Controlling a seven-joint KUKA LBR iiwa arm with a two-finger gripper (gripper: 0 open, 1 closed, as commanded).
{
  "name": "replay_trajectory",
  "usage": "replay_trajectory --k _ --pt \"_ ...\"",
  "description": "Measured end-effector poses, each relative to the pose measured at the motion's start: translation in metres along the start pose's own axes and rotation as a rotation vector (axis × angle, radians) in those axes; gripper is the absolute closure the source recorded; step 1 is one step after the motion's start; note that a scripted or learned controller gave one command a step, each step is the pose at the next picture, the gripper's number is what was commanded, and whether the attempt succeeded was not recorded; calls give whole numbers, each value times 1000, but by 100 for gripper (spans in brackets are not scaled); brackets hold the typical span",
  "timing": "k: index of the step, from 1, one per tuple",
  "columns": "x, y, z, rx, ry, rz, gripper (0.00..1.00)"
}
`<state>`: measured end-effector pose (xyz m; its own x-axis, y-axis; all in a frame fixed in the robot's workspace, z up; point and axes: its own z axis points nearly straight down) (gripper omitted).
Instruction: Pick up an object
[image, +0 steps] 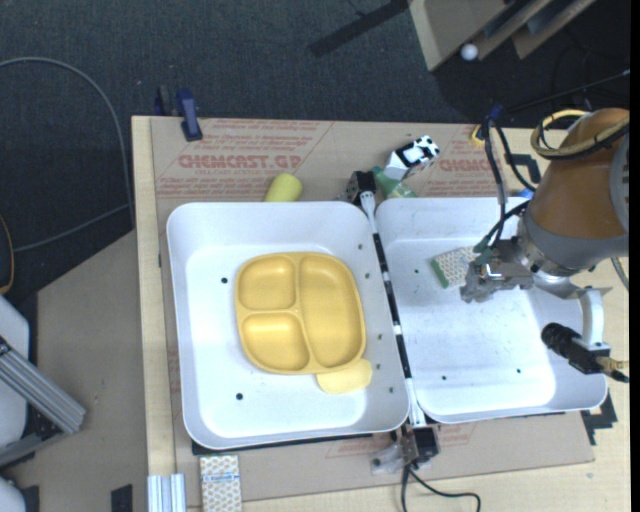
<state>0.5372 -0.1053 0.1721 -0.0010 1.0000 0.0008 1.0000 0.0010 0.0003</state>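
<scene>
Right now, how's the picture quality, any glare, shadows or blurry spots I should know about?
In the camera view, the left bin is brightly lit, its white floor nearly washed out around the yellow divided plate; the right bin looks greyer and speckled; the gripper and the small green patterned object beside it are soft and low in detail; the dark floor above the bench is dim.

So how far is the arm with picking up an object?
Done: the arm has reached into the right bin. In hand: the pincer sits low beside the small green patterned piece; I cannot see a grasp. Left: gripping and lifting it. The yellow divided plate lies in the left bin.
</scene>
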Motion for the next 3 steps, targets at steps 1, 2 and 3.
replay_trajectory --k 1,2,3 --pt "0 0 0 1 0 0 0" --pt "6 67 83 -10 -3 0 0" --pt "-29 117 83 -9 -4 -1 0"
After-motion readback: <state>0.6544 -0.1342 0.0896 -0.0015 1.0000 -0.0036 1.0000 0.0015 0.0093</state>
